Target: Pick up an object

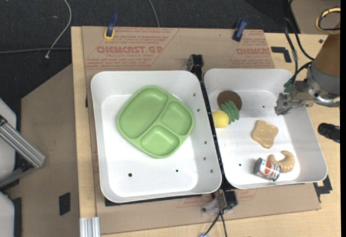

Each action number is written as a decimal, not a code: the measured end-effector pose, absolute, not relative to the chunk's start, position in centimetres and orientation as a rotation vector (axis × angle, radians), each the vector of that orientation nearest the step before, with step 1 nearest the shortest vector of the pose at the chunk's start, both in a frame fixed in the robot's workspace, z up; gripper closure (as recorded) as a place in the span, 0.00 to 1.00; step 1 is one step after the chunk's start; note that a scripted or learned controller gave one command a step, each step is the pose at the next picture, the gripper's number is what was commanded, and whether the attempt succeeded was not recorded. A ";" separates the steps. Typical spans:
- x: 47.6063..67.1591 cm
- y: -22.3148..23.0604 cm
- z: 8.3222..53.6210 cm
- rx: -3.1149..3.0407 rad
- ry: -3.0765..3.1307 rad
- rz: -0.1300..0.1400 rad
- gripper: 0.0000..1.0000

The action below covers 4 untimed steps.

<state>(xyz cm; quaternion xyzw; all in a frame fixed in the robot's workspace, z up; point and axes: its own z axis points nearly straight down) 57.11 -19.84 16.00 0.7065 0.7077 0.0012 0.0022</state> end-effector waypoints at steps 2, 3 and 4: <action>57.2 -20.6 26.6 2.217 2.220 0.003 1.00; 55.7 -15.0 25.2 2.219 2.230 0.000 1.00; 55.3 -9.3 25.3 2.217 2.230 0.001 1.00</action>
